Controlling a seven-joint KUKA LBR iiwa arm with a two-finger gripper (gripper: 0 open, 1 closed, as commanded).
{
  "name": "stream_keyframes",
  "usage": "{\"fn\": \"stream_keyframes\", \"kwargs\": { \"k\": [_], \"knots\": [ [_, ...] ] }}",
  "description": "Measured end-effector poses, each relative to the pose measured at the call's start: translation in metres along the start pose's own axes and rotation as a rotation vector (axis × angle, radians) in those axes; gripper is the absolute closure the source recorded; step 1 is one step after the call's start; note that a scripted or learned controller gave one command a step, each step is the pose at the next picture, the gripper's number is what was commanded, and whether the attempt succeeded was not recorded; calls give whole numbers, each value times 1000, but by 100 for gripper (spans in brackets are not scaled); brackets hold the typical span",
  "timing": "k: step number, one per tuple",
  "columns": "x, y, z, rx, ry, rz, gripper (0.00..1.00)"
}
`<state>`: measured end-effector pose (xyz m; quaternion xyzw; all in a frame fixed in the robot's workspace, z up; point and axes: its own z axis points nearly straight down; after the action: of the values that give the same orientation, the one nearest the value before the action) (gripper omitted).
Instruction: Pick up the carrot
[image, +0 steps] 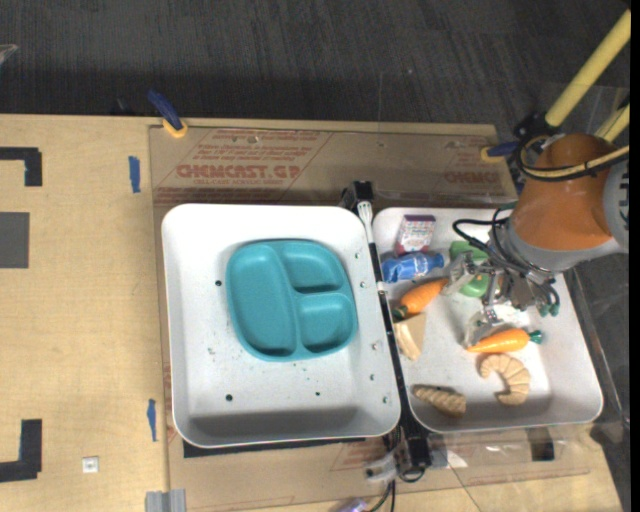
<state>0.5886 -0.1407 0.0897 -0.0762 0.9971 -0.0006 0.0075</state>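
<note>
Whether the gripper (488, 318) is parted or clenched I cannot tell; its tip blurs into metal glare. It sits low in the right bin (575, 385), just above the carrot (500, 341), which lies flat with its green end toward the bin's right side. Croissant (506, 376) just beside the carrot, below it. Second orange piece (421, 297) near the divider. Risks: closing off-centre and rolling the carrot away, snagging the croissant, or the program targeting the wrong orange piece.

Tan bench (80, 300) under dark carpeted floor (300, 50).
</note>
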Motion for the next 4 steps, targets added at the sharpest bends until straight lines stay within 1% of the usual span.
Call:
{"fn": "stream_keyframes", "kwargs": {
  "k": [1, 2, 3, 4],
  "knots": [
    [-8, 44, 0, 0, 2, 142, 0],
    [26, 54, -1, 0, 0, 263, 0],
    [-10, 25, -13, 3, 6, 725, 0],
    [-55, 27, 2, 10, 21, 1021, 0]
  ]
}}
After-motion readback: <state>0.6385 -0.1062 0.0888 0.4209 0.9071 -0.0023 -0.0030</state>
